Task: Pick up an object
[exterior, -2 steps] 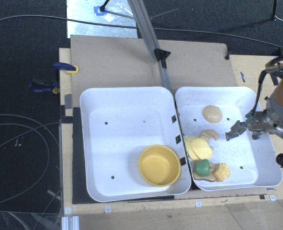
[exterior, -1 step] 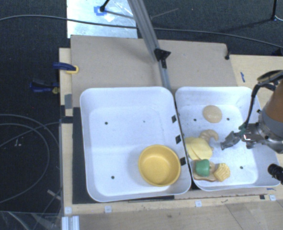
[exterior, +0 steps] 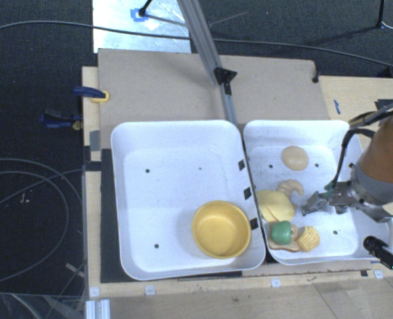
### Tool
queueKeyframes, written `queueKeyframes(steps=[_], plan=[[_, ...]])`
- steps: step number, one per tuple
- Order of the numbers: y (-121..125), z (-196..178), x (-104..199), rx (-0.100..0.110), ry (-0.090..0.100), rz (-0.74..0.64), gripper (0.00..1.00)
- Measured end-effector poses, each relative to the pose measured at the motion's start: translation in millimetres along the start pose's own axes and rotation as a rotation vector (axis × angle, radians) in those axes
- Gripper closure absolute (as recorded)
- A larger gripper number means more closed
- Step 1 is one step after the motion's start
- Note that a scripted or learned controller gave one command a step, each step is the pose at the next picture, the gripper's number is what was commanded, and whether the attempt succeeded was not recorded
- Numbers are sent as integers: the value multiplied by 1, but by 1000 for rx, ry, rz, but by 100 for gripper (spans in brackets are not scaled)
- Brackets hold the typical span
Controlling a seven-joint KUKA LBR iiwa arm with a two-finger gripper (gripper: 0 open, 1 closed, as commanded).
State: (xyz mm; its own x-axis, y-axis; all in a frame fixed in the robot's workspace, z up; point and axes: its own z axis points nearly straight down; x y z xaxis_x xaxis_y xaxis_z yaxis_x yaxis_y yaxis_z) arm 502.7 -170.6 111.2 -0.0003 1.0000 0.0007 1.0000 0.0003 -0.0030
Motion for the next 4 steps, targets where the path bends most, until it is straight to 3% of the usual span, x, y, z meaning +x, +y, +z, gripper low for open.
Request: queueKeyframes(steps=[1, 3, 4], plan=[[2, -13, 0, -6, -2, 0, 100], [8, -131, -3, -11, -3, -5, 100], [32, -141, 46, -7, 0, -11, 100]])
